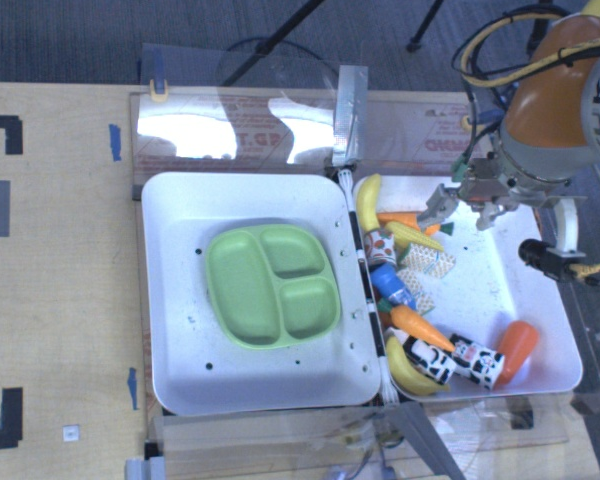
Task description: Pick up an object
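The right bin (540, 298) holds a heap of toy food along its left side. A yellow banana (368, 200) lies at the top, with an orange carrot (398, 218) and a yellow piece (412, 236) beside it. Lower down are a blue item (390, 284), a second carrot (420, 326), another banana (408, 370), a black-and-white spotted bottle (458, 358) and an orange-red pepper (517, 346). My gripper (463, 211) hangs over the bin's upper part, just right of the top carrot, open, with nothing between its fingers.
The left bin (170, 268) carries a green divided plate (273, 285). A patterned white packet (430, 264) lies mid-bin on the right. A clear plastic wall (240, 128) stands behind both bins. The right half of the right bin's floor is bare.
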You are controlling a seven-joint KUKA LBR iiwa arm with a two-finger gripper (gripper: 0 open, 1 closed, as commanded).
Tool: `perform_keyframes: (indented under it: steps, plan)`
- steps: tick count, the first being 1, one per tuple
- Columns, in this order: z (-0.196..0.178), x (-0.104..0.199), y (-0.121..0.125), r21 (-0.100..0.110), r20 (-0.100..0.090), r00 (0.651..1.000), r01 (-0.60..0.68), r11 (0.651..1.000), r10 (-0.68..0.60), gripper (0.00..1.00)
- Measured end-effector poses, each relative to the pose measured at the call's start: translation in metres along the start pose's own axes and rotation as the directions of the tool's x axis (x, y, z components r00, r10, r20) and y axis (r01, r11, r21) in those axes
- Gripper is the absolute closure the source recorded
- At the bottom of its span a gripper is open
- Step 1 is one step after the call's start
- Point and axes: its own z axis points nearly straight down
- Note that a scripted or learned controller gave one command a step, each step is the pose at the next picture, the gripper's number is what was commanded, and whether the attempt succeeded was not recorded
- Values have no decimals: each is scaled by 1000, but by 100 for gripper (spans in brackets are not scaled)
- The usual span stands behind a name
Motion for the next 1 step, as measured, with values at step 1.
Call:
perform_keyframes:
  steps: [1]
  plan:
    - [88,-14,45,-4,1,998,-68,998,68,0]
